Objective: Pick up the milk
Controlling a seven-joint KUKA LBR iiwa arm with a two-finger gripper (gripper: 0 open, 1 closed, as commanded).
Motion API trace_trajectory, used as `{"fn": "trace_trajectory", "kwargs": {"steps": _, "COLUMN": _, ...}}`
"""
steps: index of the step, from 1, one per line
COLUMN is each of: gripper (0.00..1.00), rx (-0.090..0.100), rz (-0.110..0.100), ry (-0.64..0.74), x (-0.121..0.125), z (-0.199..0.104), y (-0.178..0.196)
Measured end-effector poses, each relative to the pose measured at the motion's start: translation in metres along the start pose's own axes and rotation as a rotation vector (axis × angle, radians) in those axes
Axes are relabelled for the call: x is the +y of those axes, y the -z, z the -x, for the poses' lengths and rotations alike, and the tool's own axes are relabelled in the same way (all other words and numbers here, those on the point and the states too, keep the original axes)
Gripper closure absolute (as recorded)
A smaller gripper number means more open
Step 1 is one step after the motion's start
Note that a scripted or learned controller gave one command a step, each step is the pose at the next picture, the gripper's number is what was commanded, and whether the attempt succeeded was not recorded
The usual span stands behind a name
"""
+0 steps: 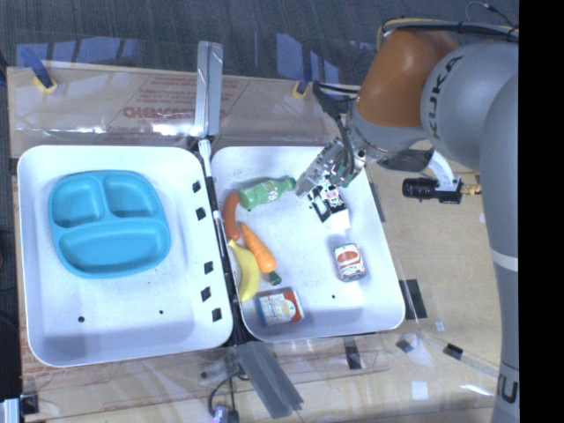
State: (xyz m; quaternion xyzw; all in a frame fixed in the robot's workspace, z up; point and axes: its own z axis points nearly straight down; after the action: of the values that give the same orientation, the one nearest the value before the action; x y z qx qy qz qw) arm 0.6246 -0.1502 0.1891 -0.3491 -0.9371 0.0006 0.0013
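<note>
Claw [328, 176] is down in the right bin [374, 302], near its top edge, and it looks clamped on the milk [333, 204], a small white carton with black and red print sitting right under the fingertips, top end between them. Can't say if the carton is off the floor of the bin.

Same bin also has a green bottle [264, 191] lying on its side just left of the claw, a sausage [231, 216], carrot [258, 248] and banana [248, 275] bunched along the left wall, a small can [350, 261] below the milk, and an orange-labelled box [279, 307] near the bottom edge.

Left bin [40, 324] holds a blue divided plate [107, 220].
</note>
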Motion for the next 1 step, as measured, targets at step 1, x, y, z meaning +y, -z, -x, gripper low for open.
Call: {"fn": "trace_trajectory", "kwargs": {"steps": 1, "gripper": 0.00, "rx": 0.001, "rz": -0.001, "ry": -0.001, "x": -0.0004, "z": 0.0000, "y": -0.0005}}
